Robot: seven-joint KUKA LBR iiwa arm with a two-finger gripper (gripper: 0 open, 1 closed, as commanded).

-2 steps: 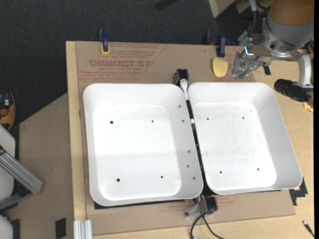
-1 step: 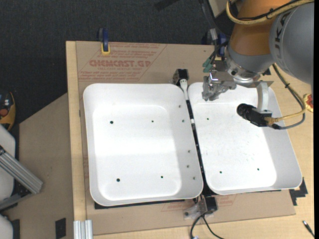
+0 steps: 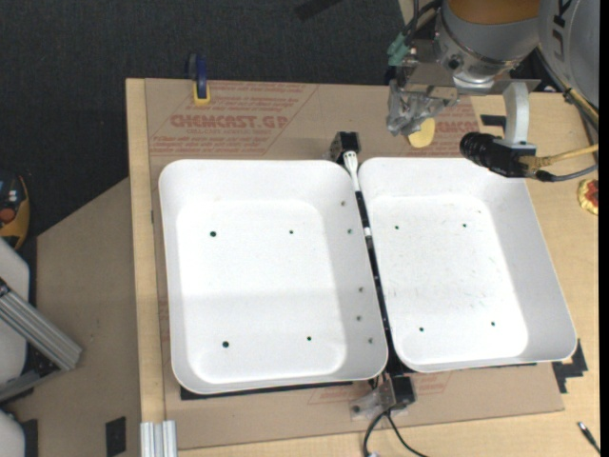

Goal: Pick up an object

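- The jaws hang over the brown surface just beyond the far rim of the right bin, at the end of the grey arm.
- A small pale yellow object sits right at their tips. I cannot tell whether it is pinched between them or lies on the surface just behind, nor how wide the jaws stand.
- By my judgement the step is the grasp itself or the first lift. Both bins show white floors with only small dark dots, so this object looks like the one candidate.
- The next move calls for a straight rise to prove the hold, or, failing that, a re-centring over the object.
- Edges: the right bin's far rim lies just beside the object, and a black clip sits near it, between that bin and the left bin.
- Open room lies above and out over the right bin. A blue clamp stands well apart at the far left.
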